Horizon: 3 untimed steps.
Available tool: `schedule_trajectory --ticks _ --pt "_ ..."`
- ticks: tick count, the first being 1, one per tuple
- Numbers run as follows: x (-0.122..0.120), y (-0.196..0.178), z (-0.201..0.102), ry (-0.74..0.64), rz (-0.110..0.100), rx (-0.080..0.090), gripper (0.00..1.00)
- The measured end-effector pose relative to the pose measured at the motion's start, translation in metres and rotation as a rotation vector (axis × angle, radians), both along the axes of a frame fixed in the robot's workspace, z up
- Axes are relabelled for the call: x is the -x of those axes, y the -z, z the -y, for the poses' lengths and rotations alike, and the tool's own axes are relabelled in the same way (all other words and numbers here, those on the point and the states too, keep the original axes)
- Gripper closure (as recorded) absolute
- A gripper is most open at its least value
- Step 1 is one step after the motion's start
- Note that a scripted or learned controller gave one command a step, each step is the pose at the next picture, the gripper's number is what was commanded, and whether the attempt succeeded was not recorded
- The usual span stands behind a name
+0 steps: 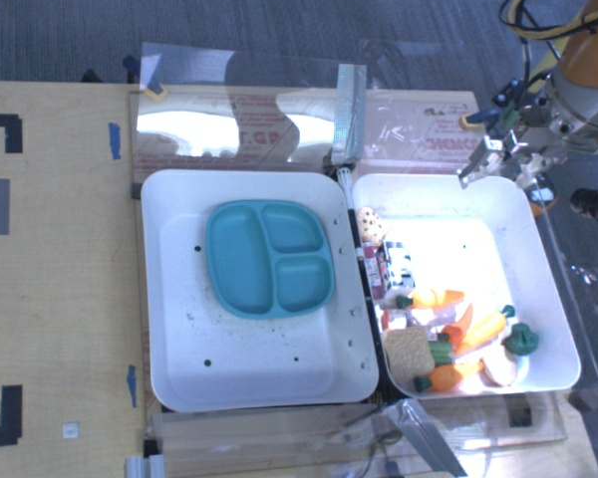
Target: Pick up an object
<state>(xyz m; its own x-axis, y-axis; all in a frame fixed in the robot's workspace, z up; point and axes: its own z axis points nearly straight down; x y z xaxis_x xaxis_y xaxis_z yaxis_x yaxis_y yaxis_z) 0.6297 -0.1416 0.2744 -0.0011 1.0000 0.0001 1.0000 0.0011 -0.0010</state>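
My gripper (500,174) hangs above the far right corner of the right bin (548,267), with the fingers spread open and nothing between them. Below it, in the bin's near half, lies a heap of toy food: an orange carrot (490,329), a green piece (521,340), a tan square slice (409,351) and a white piece (499,368). A speckled round item (371,225) and a small printed packet (390,267) lie along the bin's left wall. All of these are well apart from the gripper.
The left bin (169,297) holds a teal divided plate (271,257). A clear plastic sheet and a grey upright strip (349,118) stand behind the bins. Yellow cables (538,8) loop above the arm at the top right.
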Motion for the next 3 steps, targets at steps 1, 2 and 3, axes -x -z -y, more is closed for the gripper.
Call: schedule_trajectory --ticks 1,2,3 --pt "0.056 0.111 -0.013 -0.216 -0.005 -0.002 0.00" --pt "0.110 0.171 -0.002 -0.325 0.007 0.001 0.00" --pt "0.004 0.185 0.010 -0.323 0.004 0.001 0.00"
